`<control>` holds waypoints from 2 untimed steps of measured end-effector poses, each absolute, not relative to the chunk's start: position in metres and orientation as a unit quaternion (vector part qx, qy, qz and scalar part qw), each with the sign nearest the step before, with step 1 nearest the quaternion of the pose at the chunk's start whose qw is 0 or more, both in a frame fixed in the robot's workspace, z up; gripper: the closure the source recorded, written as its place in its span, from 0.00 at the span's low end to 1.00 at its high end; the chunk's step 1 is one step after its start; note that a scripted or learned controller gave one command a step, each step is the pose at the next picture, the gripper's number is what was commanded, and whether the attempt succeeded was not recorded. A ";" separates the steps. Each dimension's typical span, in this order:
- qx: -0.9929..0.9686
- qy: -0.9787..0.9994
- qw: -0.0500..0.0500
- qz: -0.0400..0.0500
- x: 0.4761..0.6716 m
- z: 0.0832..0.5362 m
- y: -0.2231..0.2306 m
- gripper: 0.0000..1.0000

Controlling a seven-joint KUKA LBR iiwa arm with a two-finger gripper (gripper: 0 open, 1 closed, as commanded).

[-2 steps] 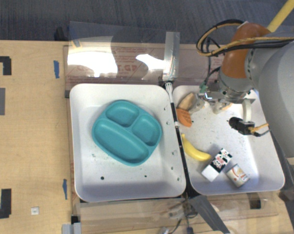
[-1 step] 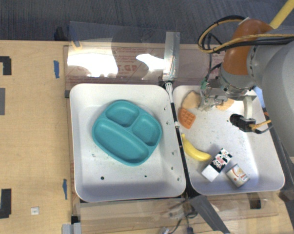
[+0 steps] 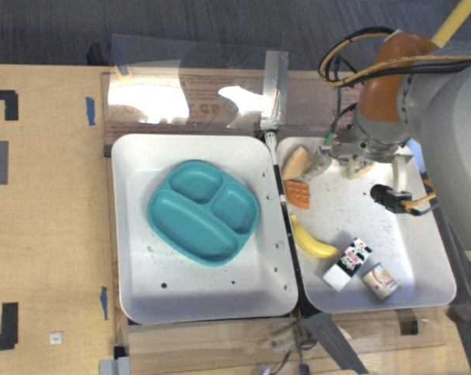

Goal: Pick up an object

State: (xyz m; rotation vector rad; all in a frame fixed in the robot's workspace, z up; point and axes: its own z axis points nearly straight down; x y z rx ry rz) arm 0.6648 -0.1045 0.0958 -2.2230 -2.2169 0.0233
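The grey arm reaches in from the right edge of the view and bends toward the upper part of the right side. Its orange band sits above the wrist, with black and yellow cables looping over it. Below the band, the wrist points downward, and the end effector hangs low beneath it. Its tips are too small and cluttered to make out.
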 end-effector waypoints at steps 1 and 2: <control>-0.707 -0.707 0.000 0.005 0.667 0.106 -0.102 1.00; -0.707 -0.707 0.000 0.005 0.667 0.105 -0.102 0.00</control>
